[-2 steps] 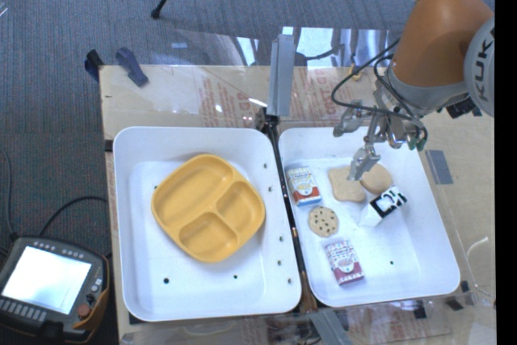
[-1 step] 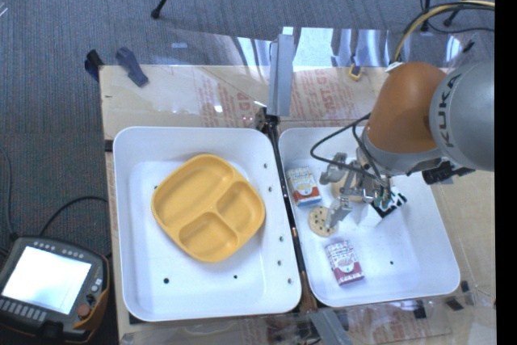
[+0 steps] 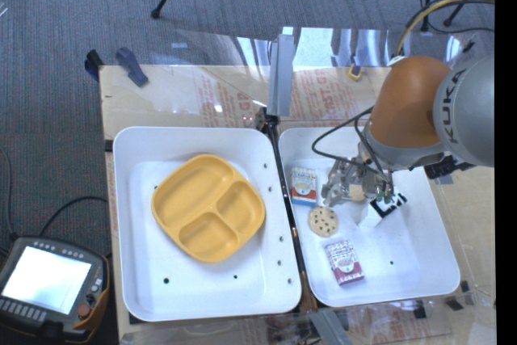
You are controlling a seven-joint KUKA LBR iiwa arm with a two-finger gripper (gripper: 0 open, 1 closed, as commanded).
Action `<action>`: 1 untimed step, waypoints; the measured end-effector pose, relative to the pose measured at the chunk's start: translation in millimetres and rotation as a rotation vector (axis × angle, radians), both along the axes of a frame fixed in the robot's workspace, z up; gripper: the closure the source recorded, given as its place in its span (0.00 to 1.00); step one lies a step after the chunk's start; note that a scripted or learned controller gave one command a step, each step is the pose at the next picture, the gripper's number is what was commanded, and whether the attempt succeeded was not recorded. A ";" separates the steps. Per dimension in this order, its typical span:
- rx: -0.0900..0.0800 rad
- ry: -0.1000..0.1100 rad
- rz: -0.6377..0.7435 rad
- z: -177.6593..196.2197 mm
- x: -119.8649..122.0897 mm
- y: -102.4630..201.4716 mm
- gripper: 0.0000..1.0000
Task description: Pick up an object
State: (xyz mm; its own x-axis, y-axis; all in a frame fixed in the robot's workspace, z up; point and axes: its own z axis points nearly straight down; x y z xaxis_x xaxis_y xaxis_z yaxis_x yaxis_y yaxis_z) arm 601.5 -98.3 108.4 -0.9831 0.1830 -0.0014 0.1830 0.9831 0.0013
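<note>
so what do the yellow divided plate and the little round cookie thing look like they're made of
Yellow divided plate: probably moulded plastic, with an even colour, soft sheen and rounded compartment ridges. Round cookie: tan with dark specks and a matte look; whether it is a plastic or foam toy or real cannot be told.

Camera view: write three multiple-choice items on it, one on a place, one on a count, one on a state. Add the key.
1. Where does the yellow tray lie?
A. left bin
B. right bin
C. floor

2. How many compartments has the tray?
A. one
B. three
C. six

3. How does the cookie lie?
A. stacked on the tray
B. flat on the right bin's floor
C. on the red box

Key: 1 A, it rests in the left bin. 2 B, ridges divide three wells. 3 B, it lies flat in the right bin, apart from the red box.
</note>
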 end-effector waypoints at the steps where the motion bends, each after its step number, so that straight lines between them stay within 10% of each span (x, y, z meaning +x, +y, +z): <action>1: 0.000 -0.002 -0.436 81.1 -26.2 30.9 1.00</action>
